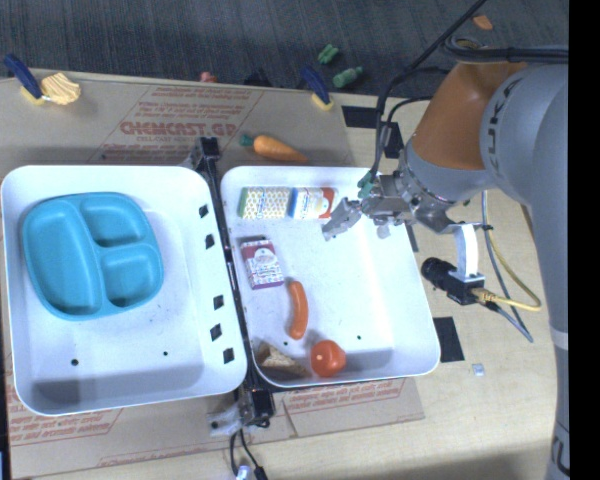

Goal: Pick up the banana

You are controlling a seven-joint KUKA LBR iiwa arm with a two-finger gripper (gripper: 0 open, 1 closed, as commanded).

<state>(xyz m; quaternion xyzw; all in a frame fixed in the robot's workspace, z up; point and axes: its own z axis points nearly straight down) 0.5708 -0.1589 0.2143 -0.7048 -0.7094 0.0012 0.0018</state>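
Pincer (342, 220), state unclear, hovers over right bin (405, 298) with one hotdog (297, 309), one tomato (327, 358).

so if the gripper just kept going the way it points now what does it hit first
Probably the white floor of the right bin: the gripper points down and left, near the snack packet. Depth is unclear.

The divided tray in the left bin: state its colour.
The divided tray is light blue, seen in the camera view.
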